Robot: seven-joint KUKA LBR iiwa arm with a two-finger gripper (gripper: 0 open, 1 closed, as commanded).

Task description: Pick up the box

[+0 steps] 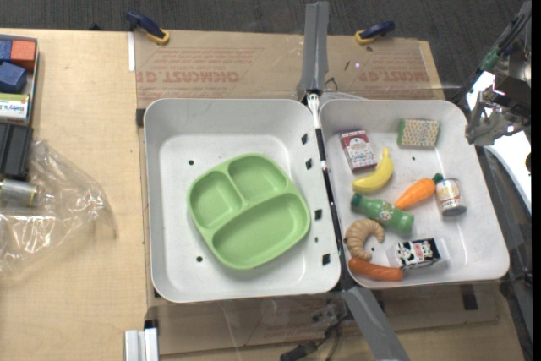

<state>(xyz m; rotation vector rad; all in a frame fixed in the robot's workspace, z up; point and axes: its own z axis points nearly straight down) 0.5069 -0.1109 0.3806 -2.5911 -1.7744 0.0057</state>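
Note:
A small red and white box (358, 150) lies flat at the upper left of the right bin (490, 220), close to the divider. A black and white carton (418, 253) lies on its side near that bin's front wall. A pale patterned block (419, 132) rests at the bin's back. My gripper (485, 123) hangs at the bin's far right rim, above the wall and well to the right of the red box. Nothing can be seen held in it.
Also in the right bin are a banana (376, 173), a carrot (414, 193), a green bottle (383, 212), a small can (449, 196), a croissant (363, 237) and a red sausage (374, 270). The left bin (165, 182) holds a green divided plate (248, 210).

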